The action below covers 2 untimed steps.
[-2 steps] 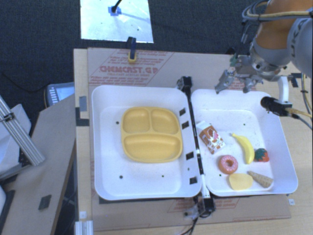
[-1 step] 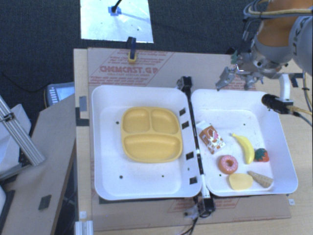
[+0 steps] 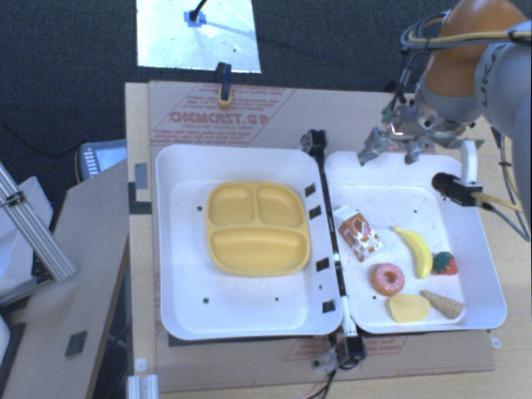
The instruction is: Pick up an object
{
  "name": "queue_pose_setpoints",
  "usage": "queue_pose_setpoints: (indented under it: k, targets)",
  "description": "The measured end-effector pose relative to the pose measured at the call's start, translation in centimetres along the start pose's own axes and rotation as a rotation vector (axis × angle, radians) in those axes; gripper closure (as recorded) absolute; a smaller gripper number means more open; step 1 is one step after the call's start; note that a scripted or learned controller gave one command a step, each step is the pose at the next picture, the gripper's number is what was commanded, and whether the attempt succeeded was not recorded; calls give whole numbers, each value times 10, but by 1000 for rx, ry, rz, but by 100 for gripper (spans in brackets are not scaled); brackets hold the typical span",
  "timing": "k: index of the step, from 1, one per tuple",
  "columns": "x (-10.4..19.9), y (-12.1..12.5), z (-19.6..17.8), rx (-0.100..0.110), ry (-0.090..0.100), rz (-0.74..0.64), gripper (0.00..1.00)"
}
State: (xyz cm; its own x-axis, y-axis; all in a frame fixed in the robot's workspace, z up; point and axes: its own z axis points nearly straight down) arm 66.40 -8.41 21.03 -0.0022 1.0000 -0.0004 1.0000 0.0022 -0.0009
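Observation:
The right bin (image 3: 474, 223) holds several toy foods. A red-and-white carton (image 3: 360, 235) lies near its left wall, and a banana (image 3: 416, 250) lies beside a strawberry (image 3: 445, 263). Toward the front are a pink donut (image 3: 387, 278), a yellow slice (image 3: 408, 308) and a cone (image 3: 442, 303). My gripper (image 3: 391, 150) hangs over the bin's back edge, well behind the foods. Its fingers (image 3: 371, 150) are spread open with nothing between them.
The left bin (image 3: 179, 248) holds a yellow divided plate (image 3: 256, 227). A black divider strip (image 3: 326, 223) runs between the bins. A black fitting (image 3: 453, 188) sits at the right bin's back right. Behind the bins lies cardboard with a yellow clamp (image 3: 224, 86).

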Motion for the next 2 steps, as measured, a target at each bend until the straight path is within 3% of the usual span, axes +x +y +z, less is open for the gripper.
queue_pose_setpoints:
  k: [2]
  targets:
    - [-8,-3,107,2,0,2,0]
